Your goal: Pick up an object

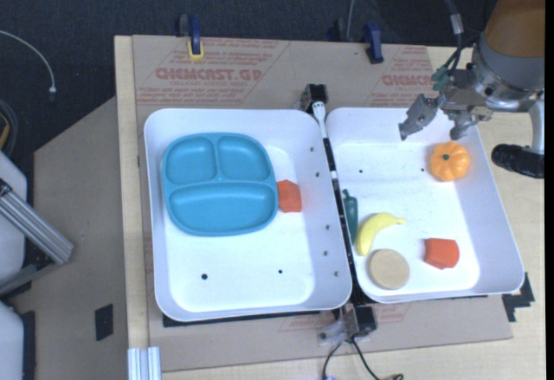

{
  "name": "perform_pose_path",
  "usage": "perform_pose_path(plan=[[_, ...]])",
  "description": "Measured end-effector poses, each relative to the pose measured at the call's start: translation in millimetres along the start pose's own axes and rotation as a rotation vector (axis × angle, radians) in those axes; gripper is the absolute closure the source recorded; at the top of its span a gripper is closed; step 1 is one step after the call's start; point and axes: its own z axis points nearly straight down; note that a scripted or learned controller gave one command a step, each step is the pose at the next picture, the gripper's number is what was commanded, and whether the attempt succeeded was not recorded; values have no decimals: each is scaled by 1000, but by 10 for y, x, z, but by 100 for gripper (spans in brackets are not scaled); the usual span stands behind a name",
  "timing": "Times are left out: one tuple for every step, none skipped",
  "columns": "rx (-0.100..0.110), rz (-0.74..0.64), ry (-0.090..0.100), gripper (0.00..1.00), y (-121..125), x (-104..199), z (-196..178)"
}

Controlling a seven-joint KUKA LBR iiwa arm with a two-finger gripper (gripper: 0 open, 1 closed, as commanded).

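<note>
Hand spread, empty; one pumpkin; one banana.

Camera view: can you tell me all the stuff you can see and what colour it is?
left bin: 1, white, left half of the bench
right bin: 1, white, beside the left bin
divided plate: 1, blue, in the left bin
orange block: 1, orange, left bin, just right of the plate
pumpkin: 1, orange, right bin, upper right
banana: 1, yellow, right bin, lower left
green item: 1, green, right bin, at its left wall
round disc: 1, tan, right bin, near edge
red item: 1, red, right bin, lower right
clamps: 2, blue, back edge of the board
gripper: 1, grey, over the right bin, fingers spread, holding nothing
</note>
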Motion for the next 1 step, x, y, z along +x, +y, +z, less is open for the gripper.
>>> perform_pose_path(plan=[[-10,-2,-1,0,17,1,-51]])
